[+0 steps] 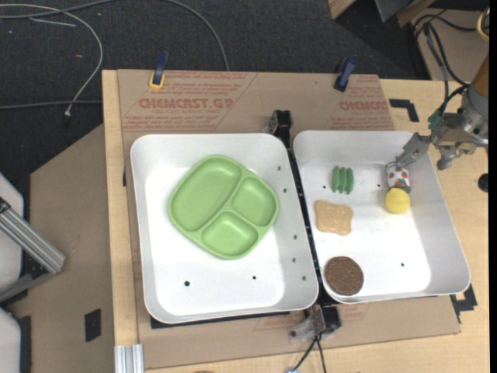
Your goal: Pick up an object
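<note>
Closest to the camera sits a round brown patty-like disc [343, 274], parked in the front corner of the right-hand shallow white bin [435, 266]. Behind it there's a tan, bread-shaped flat piece [334, 217], then a small green ribbed thing that looks like a pea pod [342, 179], and over to the right a little yellow ball-ish fruit [397, 200] touching a small red-and-white object [398, 178] that's hard to make out at this size, maybe a toy mushroom or strawberry. The left shallow white bin [155, 278] just has a light green plastic divided plate [224, 206] lying in it. The grey arm's two-finger gripper [405, 161] comes in from the right and hangs right over that red-and-white piece, at its top edge. Whether it's open or closed can't be told from this angle, and nothing is visibly held. So progress-wise: the approach looks mostly done, but the actual grab and lift haven't happened as far as the view shows. Every object is sitting on a bin floor, so the whole pick is left to do.
</note>
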`<state>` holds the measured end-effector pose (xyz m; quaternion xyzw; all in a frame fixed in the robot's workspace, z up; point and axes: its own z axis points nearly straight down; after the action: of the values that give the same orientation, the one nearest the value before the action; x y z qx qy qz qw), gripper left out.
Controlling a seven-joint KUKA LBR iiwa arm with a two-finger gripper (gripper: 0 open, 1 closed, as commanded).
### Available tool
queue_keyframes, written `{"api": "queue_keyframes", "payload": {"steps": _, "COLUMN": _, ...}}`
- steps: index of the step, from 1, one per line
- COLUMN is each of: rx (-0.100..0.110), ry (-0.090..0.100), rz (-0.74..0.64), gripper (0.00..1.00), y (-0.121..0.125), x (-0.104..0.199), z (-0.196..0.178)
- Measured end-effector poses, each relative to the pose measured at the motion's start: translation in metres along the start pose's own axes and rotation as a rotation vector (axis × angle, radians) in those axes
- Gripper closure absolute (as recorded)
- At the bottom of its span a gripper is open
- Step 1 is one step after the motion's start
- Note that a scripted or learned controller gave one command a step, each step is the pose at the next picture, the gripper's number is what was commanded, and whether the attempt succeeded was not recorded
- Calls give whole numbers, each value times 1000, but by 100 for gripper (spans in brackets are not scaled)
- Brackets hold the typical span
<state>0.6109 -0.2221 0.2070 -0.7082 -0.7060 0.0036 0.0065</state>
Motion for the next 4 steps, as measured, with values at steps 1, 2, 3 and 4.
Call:
{"api": "queue_keyframes", "payload": {"steps": 1, "rx": -14, "ry": -4, "rz": -4, "gripper": 0, "y": 3, "x": 1, "z": -8}}
{"api": "queue_keyframes", "payload": {"steps": 2, "rx": -9, "ry": -2, "rz": -4, "gripper": 0, "y": 5, "x": 4, "z": 54}}
{"api": "queue_keyframes", "payload": {"steps": 3, "rx": -9, "ry": -2, "rz": -4, "gripper": 0, "y": 7, "x": 2, "z": 97}}
{"api": "queue_keyframes", "payload": {"steps": 4, "rx": -11, "ry": -2, "rz": -5, "gripper": 0, "y": 8, "x": 3, "z": 123}}
